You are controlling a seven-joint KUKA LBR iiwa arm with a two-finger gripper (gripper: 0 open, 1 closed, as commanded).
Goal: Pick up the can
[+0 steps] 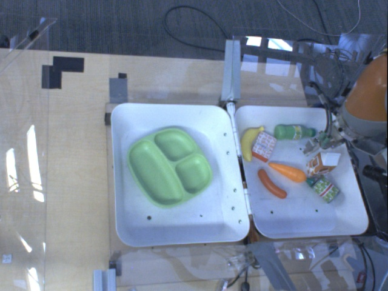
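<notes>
Green cylindrical can (pixel 324 190): not yet lifted, lay by right white bin's (pixel 303 222) right edge. Couldn't tell two-finger gripper's (pixel 323 140) opening.

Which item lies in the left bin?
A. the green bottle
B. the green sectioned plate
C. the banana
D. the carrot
B: the green sectioned plate sits alone in the left bin, while the banana, the carrot and the green bottle all lie in the right bin.
</notes>
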